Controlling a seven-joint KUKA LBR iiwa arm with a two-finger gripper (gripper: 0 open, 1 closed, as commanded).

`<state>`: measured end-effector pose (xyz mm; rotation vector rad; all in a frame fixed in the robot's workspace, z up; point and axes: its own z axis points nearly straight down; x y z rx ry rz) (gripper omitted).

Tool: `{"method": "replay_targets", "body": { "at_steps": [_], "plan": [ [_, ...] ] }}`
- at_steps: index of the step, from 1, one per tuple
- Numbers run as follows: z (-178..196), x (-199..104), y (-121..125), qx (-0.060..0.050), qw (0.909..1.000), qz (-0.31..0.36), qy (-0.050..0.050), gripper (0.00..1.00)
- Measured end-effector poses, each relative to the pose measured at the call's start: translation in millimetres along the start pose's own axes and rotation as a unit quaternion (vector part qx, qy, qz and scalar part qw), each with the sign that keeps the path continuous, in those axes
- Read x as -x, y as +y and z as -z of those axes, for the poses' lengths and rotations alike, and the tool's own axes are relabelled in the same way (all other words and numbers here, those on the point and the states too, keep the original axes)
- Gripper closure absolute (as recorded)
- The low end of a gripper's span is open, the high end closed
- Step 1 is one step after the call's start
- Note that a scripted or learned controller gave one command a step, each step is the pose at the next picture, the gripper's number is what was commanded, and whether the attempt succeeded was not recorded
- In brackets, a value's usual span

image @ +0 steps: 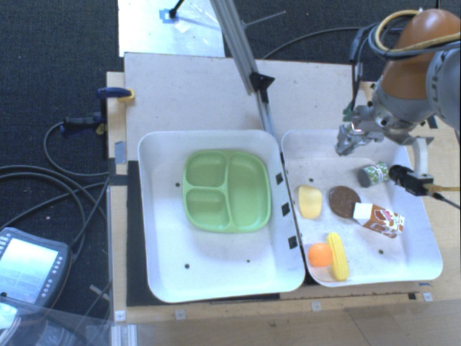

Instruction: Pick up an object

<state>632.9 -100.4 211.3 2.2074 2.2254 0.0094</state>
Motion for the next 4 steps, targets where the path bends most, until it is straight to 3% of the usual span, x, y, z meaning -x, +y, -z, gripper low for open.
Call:
{"method": "replay_targets", "body": {
  "at_steps": [1, 2, 4],
  "plan": [
    [60, 4, 11, 0.000, 1.0000, 0.000, 0.000, 1.00],
    [69, 4, 12, -0.003, 1.0000, 0.000, 0.000, 1.00],
    [71, -102, 18, -0.003, 1.0000, 0.001, 0.001, 1.00]
  ]
}}
